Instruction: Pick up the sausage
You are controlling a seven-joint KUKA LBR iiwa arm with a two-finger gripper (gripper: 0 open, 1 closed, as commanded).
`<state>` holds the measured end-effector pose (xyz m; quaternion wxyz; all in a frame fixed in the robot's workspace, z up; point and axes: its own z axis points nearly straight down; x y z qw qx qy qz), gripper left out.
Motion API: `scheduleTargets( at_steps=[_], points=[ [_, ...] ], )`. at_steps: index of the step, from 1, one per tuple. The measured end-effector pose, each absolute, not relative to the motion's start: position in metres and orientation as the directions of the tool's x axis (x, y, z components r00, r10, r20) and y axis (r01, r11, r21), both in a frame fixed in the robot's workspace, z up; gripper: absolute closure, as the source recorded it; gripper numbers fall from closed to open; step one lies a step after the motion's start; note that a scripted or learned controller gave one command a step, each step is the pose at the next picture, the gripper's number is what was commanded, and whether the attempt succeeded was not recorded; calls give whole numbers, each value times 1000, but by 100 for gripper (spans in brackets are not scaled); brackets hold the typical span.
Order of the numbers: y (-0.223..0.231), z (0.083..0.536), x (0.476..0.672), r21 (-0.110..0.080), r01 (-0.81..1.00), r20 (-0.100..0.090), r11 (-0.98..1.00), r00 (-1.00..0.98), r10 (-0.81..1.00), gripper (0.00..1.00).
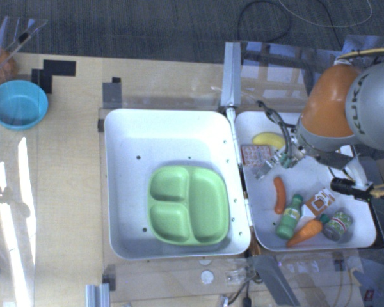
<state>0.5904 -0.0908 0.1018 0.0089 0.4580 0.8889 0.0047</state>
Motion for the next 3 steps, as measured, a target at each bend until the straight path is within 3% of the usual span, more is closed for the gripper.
scheduleTargets(
  at_steps=[1,2,3],
  points=[
    [-92,90,550,11,698,-13,716,-716,698,0],
    [-90,102,553,17,697,-16,717,-717,697,100],
    [-43,188,624,8,668,-8,744,-744,668,100]
  ],
)
